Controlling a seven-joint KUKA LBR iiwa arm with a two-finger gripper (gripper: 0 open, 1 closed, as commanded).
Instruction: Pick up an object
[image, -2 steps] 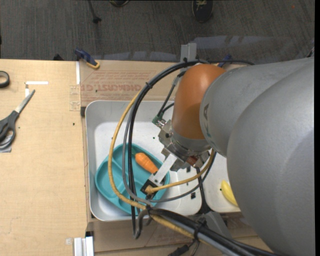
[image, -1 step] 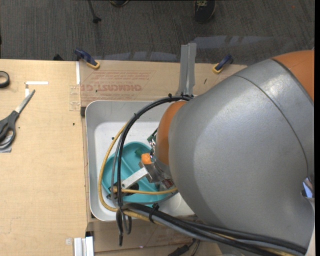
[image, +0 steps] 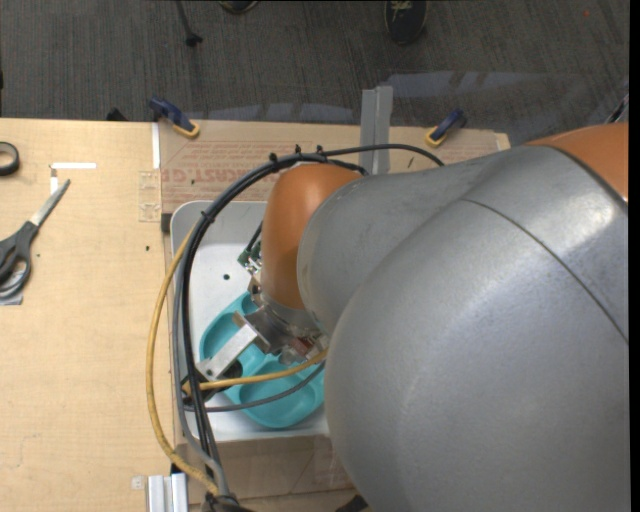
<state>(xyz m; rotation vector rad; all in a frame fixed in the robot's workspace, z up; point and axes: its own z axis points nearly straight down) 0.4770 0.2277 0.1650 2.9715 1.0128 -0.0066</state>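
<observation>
We're hanging the gripper (image: 262, 335) low over the teal bowl (image: 270, 395) in the white bin (image: 190, 225), lower centre of frame. We can't tell its state or whether it's gripping anything. Our call for this step: be descending square onto the bowl's rim, one finger inside, closing before lifting. The grey arm (image: 480, 330) is blocking most of the bin; cables (image: 185, 300) are crossing the bowl. Scissors (image: 25, 245) are lying at far left.
</observation>
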